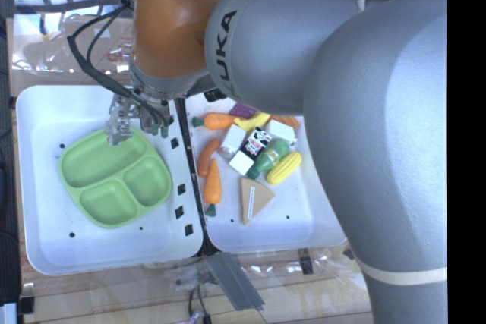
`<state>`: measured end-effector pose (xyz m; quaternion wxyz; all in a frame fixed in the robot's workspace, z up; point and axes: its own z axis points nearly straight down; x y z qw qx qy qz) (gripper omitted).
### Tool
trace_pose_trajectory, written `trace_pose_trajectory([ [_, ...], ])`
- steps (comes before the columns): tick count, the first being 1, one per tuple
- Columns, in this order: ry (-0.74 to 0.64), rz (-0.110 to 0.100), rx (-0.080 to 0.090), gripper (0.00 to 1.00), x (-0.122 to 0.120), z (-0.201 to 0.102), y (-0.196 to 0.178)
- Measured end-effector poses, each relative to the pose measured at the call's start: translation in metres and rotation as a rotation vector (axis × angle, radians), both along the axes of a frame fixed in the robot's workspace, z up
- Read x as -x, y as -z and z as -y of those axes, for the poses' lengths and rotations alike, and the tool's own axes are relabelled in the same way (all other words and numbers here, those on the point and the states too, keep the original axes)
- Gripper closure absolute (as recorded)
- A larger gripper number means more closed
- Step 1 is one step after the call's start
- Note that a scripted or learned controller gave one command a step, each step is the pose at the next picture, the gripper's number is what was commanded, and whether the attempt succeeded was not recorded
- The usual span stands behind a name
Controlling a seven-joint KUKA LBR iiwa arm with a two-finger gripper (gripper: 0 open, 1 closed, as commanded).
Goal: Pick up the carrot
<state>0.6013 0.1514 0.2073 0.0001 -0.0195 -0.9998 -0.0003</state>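
While gripper hung over green divided plate in left bin, finger state unreadable. Carrot lay in right bin, beside second carrot. Risk: wrong bin, neighbour crowding grasp.

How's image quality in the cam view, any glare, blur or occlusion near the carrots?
Camera view: arm is close to the lens, soft, and hides the right bin's far side; glare on plastic sheeting top left; carrot by the divider evenly lit, fairly sharp; tool over green tray, slightly blurred.
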Motion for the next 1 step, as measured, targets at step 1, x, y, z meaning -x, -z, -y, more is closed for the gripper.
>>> trace_pose_trajectory([
  [1,-0.004,0.003,0.0,1.0,-0.0304,-0.0446,-0.0092],
])
